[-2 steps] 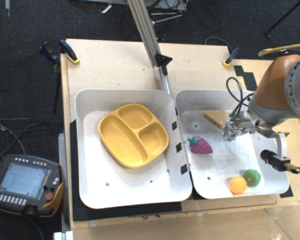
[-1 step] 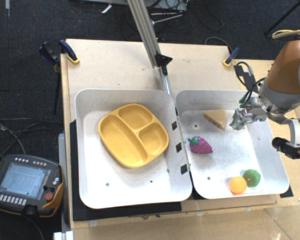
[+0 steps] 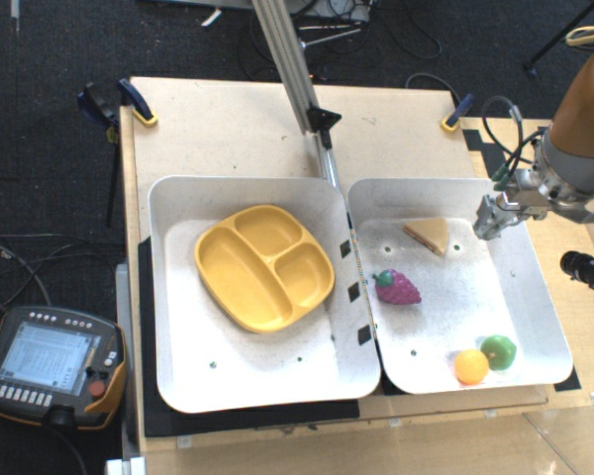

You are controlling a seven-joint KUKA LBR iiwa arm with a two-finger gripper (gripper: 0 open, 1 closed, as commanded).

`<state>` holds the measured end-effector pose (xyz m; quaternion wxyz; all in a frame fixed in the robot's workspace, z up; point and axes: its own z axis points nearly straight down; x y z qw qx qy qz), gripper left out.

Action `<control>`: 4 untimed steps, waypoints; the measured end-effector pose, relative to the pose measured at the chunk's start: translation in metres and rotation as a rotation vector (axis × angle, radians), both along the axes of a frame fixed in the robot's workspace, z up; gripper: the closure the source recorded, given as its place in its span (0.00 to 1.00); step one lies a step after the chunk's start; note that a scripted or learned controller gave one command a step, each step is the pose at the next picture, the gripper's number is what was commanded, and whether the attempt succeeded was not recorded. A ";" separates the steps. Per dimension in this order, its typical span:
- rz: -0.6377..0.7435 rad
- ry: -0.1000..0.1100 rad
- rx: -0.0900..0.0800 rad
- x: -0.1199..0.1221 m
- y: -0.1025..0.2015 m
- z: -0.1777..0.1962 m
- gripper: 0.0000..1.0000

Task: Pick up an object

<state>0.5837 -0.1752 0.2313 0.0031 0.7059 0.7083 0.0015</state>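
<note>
Arm: I saw the grey KUKA arm with its orange band [image 3: 582, 107] reaching in from the right, its wrist over the right bin's far right edge.
Gripper: the two-finger gripper [image 3: 487, 224] sat above the upper right corner of the right-hand shallow white bin [image 3: 535, 295]; I could not tell from my feed how it was set, and I saw nothing held in it.
Tan wedge: a tan wedge-shaped block [image 3: 429, 234] lay in the right bin's far part, just left of the gripper and apart from it.
Purple fruit: a purple toy bunch of grapes with a green top [image 3: 398, 287] lay near the bin's left wall, nearer me than the wedge.
Round pieces: an orange ball [image 3: 470, 366] and a green ball [image 3: 497, 350] lay touching at the near right corner.
Left bin: the left-hand white bin [image 3: 178, 265] held a yellow three-compartment plastic plate [image 3: 265, 265].
Off the bench: a grey teach pendant [image 3: 49, 364] lay on the floor at the lower left.
</note>
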 end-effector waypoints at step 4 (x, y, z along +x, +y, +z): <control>0.006 0.005 0.004 -0.026 0.165 -0.001 1.00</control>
